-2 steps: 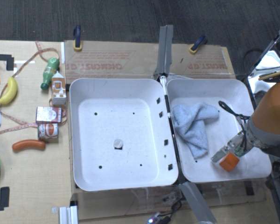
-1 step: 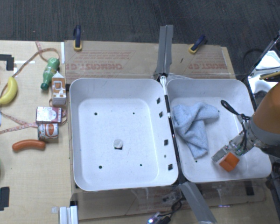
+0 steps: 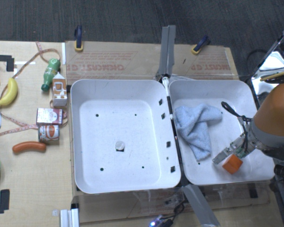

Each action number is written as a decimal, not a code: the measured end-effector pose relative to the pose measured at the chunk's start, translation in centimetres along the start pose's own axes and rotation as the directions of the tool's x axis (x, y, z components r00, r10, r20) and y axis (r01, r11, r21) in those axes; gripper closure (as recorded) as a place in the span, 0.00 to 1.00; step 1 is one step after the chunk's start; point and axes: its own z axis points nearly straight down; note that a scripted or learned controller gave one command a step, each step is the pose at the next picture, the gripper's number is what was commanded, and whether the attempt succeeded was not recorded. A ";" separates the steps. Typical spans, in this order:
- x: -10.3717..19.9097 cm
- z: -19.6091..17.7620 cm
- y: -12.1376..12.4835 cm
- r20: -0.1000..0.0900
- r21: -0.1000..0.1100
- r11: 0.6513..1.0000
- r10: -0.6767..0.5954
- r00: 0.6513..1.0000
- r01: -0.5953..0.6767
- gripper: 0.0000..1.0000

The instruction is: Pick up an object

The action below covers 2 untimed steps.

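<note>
The right bin (image 3: 217, 86) holds a crumpled light-blue cloth (image 3: 197, 126) toward its left half, a black spoon-like utensil (image 3: 232, 111) lying near its far right part, and an orange block (image 3: 232, 164) by the near rim. The tool (image 3: 226, 157) is low over that corner, touching or almost touching the block, though I cannot tell how far it is open or whether it grips anything. The left bin (image 3: 87, 91) has one small pale round piece (image 3: 119, 146) resting near its middle.
</note>
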 end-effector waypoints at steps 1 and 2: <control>-0.4 0.0 -0.3 0.001 0.001 0.999 -0.032 0.999 0.032 0.00; -0.6 0.0 -0.4 0.001 0.000 0.999 -0.053 0.999 0.053 0.00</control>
